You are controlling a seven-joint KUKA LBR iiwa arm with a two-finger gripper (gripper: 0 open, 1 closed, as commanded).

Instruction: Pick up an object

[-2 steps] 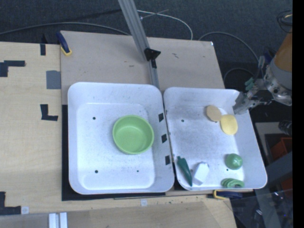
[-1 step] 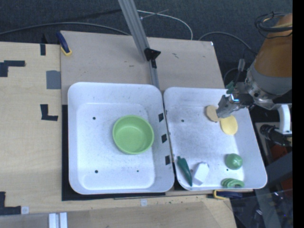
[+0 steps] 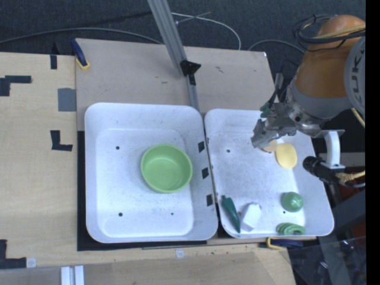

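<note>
Two white bins side by side on the counter (image 3: 136,64), arm over the right one.

The left bin (image 3: 98,159) holds a green bowl (image 3: 167,168). The right bin (image 3: 237,159) holds a yellow object (image 3: 286,156), a green ball (image 3: 291,201), a white block (image 3: 250,215), a dark green tool (image 3: 230,213) and a green disc (image 3: 290,228). The end effector (image 3: 265,138) hangs just beside the yellow object; whether it is apart or together cannot be told.

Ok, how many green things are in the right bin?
3: a dark green piece at the near left corner, a green ball near the right wall, a flat green piece at the near right corner. The gripper may hide more.
</note>
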